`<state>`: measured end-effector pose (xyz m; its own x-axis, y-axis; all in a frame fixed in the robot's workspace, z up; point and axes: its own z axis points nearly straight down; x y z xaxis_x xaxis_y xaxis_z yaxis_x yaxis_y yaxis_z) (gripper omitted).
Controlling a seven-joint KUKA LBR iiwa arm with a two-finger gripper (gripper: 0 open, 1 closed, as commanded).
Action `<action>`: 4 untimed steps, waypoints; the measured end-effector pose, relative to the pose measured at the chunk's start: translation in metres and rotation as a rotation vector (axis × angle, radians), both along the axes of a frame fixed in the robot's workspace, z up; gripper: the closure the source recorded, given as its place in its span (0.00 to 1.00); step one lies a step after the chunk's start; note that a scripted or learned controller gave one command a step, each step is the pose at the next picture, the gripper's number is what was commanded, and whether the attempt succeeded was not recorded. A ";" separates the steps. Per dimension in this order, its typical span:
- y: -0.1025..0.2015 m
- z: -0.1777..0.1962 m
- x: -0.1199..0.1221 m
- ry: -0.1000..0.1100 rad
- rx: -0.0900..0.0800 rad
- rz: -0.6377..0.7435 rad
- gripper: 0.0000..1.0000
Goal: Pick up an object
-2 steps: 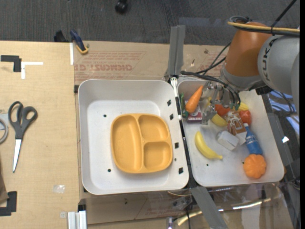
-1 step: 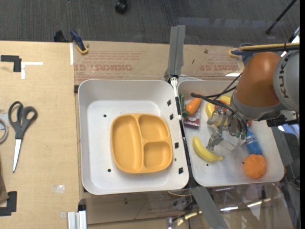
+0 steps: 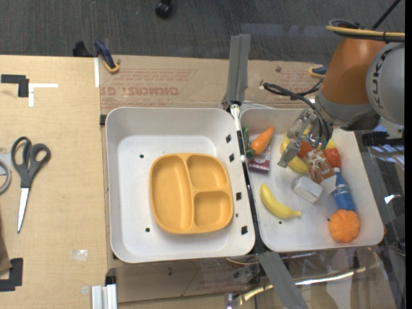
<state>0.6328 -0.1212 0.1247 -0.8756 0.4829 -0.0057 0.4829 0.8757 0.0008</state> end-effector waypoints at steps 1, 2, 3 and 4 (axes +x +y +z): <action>0.028 -0.027 0.000 -0.003 -0.001 -0.106 0.00; 0.005 -0.030 -0.057 0.003 0.001 -0.080 0.00; 0.009 -0.031 0.004 0.000 0.001 -0.196 0.00; -0.028 -0.032 -0.053 0.003 0.001 -0.213 0.00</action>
